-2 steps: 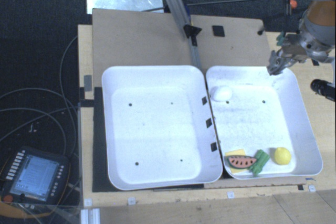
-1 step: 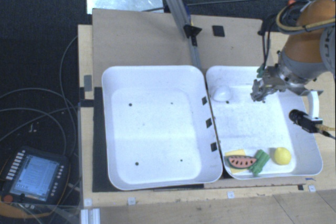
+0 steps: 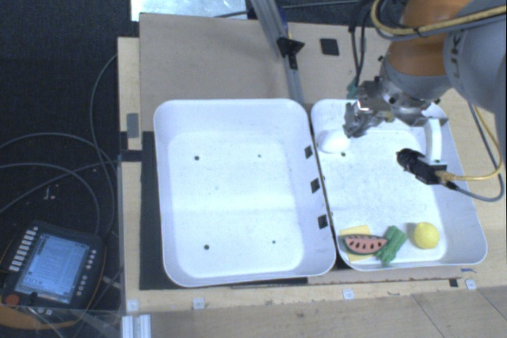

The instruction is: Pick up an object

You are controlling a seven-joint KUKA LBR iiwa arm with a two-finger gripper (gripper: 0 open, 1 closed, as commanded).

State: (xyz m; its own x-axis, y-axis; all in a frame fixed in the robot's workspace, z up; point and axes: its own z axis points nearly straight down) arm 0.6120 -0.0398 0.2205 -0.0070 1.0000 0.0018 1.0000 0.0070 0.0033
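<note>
My gripper (image 3: 354,125) hangs over the back left part of the right bin (image 3: 459,194), pointing down. Just below and left of it a small white rounded object (image 3: 333,142) lies near the bin's left wall; I cannot tell whether the gripper touches it. Along the bin's front edge lie a watermelon slice (image 3: 361,242), a green toy (image 3: 390,244) leaning against it, and a yellow lemon (image 3: 426,234). These three are far from the gripper.
The left bin (image 3: 238,186) adjoins the right one, with black clips (image 3: 315,184) along the shared wall. A metal pole (image 3: 265,4) slants over the bench's back. The arm's black cable box (image 3: 418,165) overhangs the right bin's middle.
</note>
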